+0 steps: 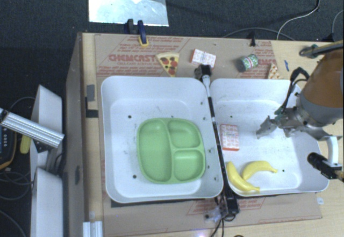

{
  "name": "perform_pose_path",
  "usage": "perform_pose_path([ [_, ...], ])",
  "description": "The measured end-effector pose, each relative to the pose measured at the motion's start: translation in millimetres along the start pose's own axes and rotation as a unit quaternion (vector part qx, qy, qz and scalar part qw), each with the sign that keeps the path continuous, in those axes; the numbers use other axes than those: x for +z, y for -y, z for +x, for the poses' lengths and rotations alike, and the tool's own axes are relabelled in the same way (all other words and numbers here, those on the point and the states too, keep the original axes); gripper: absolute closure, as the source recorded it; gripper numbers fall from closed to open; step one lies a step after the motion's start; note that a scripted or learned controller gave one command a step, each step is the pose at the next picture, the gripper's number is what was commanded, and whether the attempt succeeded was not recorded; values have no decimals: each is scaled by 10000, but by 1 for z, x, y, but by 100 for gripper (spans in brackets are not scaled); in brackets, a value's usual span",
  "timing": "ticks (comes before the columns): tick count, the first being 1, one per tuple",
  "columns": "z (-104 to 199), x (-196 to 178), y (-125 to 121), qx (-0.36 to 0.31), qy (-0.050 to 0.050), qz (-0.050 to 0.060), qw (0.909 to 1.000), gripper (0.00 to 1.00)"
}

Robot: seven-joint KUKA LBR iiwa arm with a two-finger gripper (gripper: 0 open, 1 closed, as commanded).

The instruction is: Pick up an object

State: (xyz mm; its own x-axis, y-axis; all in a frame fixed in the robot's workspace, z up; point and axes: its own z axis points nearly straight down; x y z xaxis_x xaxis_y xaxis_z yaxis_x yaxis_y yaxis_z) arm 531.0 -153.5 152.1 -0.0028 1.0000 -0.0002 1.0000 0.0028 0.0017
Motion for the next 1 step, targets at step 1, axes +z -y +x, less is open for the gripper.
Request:
perform_pose_path([
  [1,18,16,44,3,-2,7,10000,0],
])
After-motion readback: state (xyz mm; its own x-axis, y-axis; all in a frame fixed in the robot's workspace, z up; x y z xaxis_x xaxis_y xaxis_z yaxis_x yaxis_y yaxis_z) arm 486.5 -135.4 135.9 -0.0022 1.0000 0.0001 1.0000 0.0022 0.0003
